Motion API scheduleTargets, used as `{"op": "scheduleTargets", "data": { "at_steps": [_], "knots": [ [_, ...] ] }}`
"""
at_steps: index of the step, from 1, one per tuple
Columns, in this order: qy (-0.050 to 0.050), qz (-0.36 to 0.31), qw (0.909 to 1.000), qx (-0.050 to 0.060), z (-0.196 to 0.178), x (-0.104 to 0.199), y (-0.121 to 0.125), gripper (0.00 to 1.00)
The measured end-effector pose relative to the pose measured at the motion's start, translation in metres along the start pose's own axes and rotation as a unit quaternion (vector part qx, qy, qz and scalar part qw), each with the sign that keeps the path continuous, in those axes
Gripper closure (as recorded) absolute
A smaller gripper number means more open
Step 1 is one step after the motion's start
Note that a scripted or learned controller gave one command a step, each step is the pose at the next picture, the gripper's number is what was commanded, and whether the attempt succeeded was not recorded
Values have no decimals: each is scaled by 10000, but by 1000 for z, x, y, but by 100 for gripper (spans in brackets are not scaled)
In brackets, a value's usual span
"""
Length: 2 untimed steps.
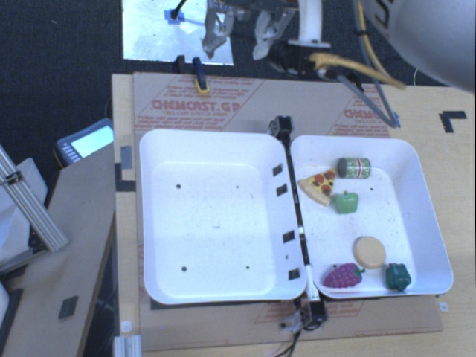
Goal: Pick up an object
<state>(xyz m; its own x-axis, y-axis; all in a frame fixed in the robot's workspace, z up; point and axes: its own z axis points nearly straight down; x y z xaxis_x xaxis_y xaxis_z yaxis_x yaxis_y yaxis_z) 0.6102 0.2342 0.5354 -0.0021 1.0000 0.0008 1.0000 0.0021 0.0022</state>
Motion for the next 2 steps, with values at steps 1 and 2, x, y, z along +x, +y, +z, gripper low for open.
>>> {"op": "scheduleTargets", "data": {
  "at_steps": [1,2],
  "knots": [
    [6,-12,10000,-15,-12,0,0,100],
    [4,-15,10000,-9,-11,0,0,0]
  ]
}}
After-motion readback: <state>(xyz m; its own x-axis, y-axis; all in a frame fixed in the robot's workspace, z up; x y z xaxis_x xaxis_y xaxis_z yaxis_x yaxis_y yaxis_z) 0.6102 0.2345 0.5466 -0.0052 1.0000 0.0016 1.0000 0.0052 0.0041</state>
